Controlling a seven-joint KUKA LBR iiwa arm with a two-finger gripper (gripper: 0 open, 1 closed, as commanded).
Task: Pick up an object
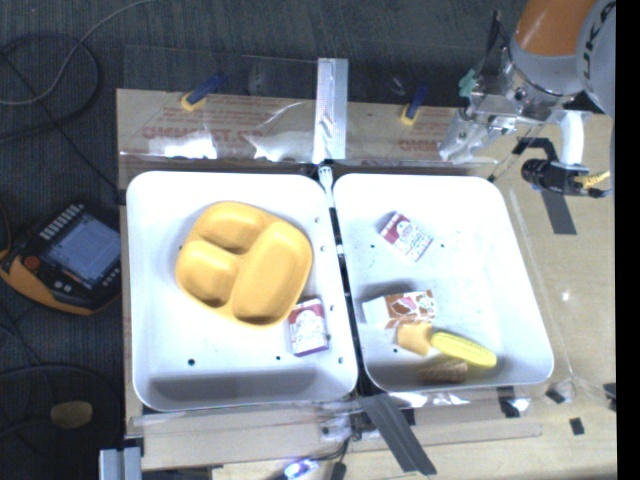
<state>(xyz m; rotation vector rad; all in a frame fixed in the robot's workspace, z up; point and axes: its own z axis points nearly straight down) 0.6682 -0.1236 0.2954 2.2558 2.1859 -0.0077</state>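
Left bin [150, 268]: a shallow white tray on the worktop [580, 298], holding two things.
Yellow divided dish [243, 260]: large, three rounded lobes, in the upper middle of the left bin, taking up much of its floor.
Left packet [308, 329]: a small red-and-white packet, just beside the dish's lower right edge, close to the bin's right wall.
Right bin [520, 268]: a matching white tray, touching the left bin along the centre divide.
Upper packet [406, 236]: a small red-and-white packet, tilted, in the upper middle of the right bin, well apart from the other items there.
Lower packet [409, 306]: a red, white and brown packet lying flat in the lower middle of the right bin.
Yellow piece [462, 349]: an elongated yellow object with an orange-tan end, just below the lower packet, touching or overlapping its lower edge; I cannot tell which.
Arm [560, 18]: grey with an orange band, at the upper right, beyond the far rim of the right bin.
Tool [468, 140]: above the worktop past the right bin's upper edge, clear of every item; I cannot tell how wide it stands, and nothing shows in it.
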